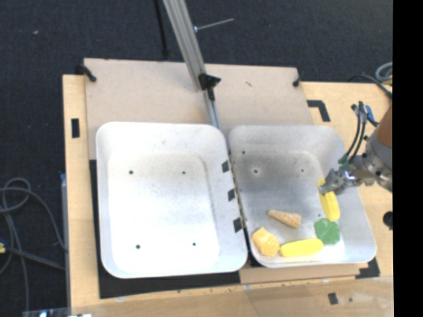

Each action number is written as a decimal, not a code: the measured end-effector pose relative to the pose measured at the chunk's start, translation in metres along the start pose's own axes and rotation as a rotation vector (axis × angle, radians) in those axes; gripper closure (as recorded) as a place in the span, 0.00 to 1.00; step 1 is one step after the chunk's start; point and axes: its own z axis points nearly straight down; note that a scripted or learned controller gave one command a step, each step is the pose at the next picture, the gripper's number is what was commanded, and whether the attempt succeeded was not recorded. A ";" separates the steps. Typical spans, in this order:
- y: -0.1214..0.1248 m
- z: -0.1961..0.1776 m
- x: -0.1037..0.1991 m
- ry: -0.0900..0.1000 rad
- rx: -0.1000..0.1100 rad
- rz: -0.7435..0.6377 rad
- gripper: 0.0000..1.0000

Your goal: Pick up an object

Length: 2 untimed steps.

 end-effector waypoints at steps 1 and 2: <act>0.002 -0.046 -0.002 0.000 0.000 -0.002 1.00; 0.025 -0.053 0.045 0.004 0.005 -0.007 1.00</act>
